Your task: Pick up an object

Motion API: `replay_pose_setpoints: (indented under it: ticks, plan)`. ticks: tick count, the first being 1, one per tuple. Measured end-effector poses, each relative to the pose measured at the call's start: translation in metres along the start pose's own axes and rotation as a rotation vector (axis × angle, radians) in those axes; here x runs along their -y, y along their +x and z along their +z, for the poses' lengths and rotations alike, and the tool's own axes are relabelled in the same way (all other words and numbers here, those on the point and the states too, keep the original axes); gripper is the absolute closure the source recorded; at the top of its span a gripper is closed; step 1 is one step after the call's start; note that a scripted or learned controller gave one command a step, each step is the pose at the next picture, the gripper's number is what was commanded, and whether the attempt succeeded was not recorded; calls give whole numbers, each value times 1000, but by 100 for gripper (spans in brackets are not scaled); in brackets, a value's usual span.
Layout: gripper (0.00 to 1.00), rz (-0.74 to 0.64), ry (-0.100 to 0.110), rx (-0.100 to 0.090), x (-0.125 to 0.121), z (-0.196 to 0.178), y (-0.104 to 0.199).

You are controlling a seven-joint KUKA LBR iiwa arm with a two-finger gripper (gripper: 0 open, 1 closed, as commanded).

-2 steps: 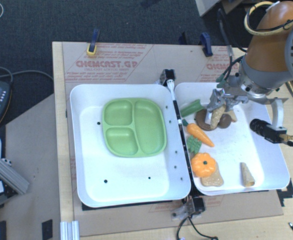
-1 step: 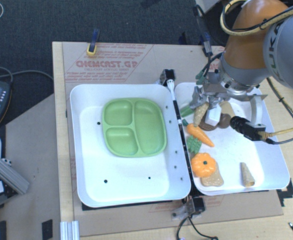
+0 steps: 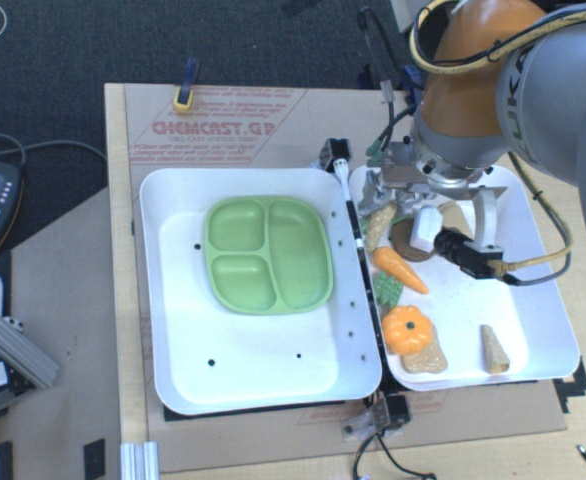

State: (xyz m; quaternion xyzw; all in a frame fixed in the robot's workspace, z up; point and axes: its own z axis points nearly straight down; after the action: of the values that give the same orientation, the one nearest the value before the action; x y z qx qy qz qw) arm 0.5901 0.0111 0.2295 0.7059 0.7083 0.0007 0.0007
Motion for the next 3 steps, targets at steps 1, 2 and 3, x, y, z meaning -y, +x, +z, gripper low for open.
replay_pose_setpoints:
  ticks: [1, 2, 3]
  plan:
    - [100, 5, 7, 0, 11, 15, -10]
    - [100, 2, 5, -1, 18, 6, -3]
    - [100, 2, -1, 0, -1, 5, 0]
